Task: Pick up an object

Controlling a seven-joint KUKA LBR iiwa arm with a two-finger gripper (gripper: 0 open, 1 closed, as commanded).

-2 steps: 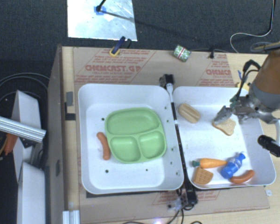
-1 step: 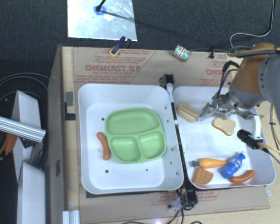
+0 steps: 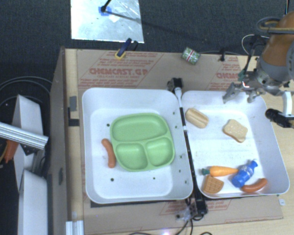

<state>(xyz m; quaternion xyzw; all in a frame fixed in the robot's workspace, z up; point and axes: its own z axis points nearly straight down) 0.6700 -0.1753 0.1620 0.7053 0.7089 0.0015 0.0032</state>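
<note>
My gripper (image 3: pixel 243 95) hangs over the far edge of the right bin (image 3: pixel 264 131), open, with nothing between its fingers. In that bin lie a hot dog bun (image 3: pixel 196 117) at the far left and a slice of bread (image 3: pixel 235 129) near the middle, both below and left of the gripper. Along the near edge sit a carrot (image 3: pixel 222 171), a waffle (image 3: pixel 212 184), a blue bottle (image 3: pixel 244 175) and a sausage (image 3: pixel 254 185).
The left bin (image 3: pixel 95 131) holds a green divided plate (image 3: pixel 142 141) and a sausage (image 3: pixel 108 152) beside it. A small green can (image 3: pixel 190 55) and a clip (image 3: pixel 125 48) lie on the cardboard behind the bins. Cables and metal parts crowd the left side.
</note>
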